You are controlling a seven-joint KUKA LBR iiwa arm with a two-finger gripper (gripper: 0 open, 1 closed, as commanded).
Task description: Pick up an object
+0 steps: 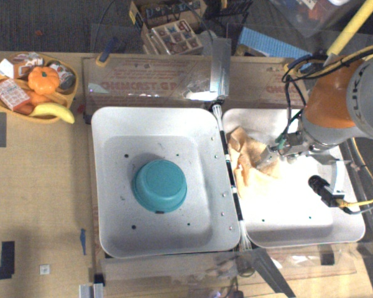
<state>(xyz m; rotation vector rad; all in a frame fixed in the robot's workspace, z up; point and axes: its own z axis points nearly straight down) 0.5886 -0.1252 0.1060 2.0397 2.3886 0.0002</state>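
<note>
Gripper [268,157] of the grey-and-orange arm [333,107] sits low in the right bin [298,216], its tip on a crumpled tan cloth [248,160] at that bin's left side; its grasp cannot be made out. An overturned teal bowl [160,185] lies in the left bin [112,135].

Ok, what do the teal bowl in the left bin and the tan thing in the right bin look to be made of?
Teal bowl: probably plastic, going by its even colour and smooth, softly matte surface. Tan thing: seemingly crumpled paper or thin cloth, since it lies in creases and folds; the glare leaves that open.
</note>
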